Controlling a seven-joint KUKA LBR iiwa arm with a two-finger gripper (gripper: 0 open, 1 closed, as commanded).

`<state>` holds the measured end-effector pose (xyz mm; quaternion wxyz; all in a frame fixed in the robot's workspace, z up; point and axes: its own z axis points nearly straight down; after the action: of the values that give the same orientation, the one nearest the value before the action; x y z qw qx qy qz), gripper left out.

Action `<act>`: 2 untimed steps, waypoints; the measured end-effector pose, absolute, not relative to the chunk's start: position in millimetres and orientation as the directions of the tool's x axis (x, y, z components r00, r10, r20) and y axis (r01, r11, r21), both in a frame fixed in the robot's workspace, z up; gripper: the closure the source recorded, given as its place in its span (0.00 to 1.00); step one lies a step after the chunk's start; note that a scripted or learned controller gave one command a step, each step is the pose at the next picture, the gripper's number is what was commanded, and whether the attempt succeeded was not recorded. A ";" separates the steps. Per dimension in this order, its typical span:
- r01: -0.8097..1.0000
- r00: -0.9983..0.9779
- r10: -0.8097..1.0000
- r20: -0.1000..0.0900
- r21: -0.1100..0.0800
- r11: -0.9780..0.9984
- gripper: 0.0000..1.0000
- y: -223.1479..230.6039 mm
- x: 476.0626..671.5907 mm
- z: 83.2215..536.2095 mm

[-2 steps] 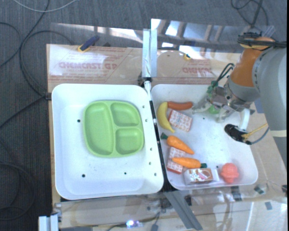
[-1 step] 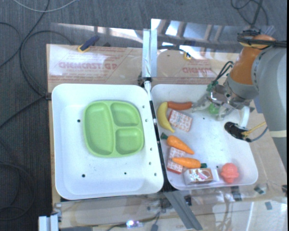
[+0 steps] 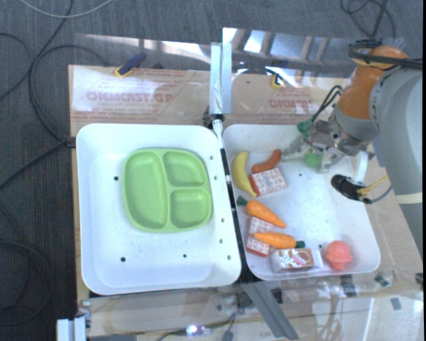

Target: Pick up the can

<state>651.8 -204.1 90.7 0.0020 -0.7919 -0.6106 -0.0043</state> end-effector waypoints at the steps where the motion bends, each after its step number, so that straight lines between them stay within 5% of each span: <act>1: 0.967 0.253 0.967 0.000 0.002 -0.253 1.00 -206.5 650.3 98.5; 2: 0.859 0.511 0.859 -0.005 0.000 -0.511 1.00 -186.9 668.4 249.2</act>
<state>668.4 -186.9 249.2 -0.0013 -0.8693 -0.4942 0.0023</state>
